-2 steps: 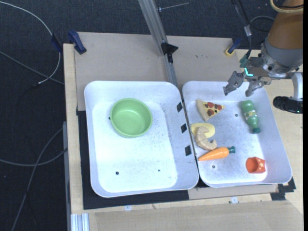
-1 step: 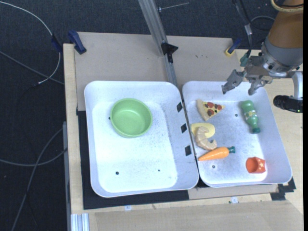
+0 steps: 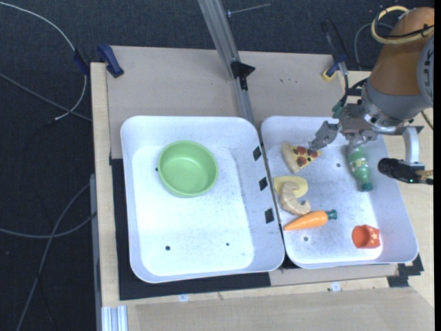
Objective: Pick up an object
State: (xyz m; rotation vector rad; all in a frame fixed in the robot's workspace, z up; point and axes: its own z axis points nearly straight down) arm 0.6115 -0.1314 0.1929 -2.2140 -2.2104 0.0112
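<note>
My gripper [image 3: 339,139] hangs over the back of the right bin [image 3: 329,248], its fingers spread open with nothing between them. One finger points down-left at a pizza slice [image 3: 301,156]. The other ends just above the cap of a green bottle [image 3: 360,170] lying along the bin's right side. Near the bin's left wall lies a pale yellow curved piece [image 3: 291,193], and an orange carrot [image 3: 307,220] lies just in front of it. A small red-orange object [image 3: 366,236] sits in the front right corner.
The left bin [image 3: 200,243] holds a green bowl [image 3: 187,168] towards its back left. A slanted metal pole [image 3: 222,27] crosses the bench behind the bins. The grey arm with its orange band [image 3: 403,43] fills the upper right.
</note>
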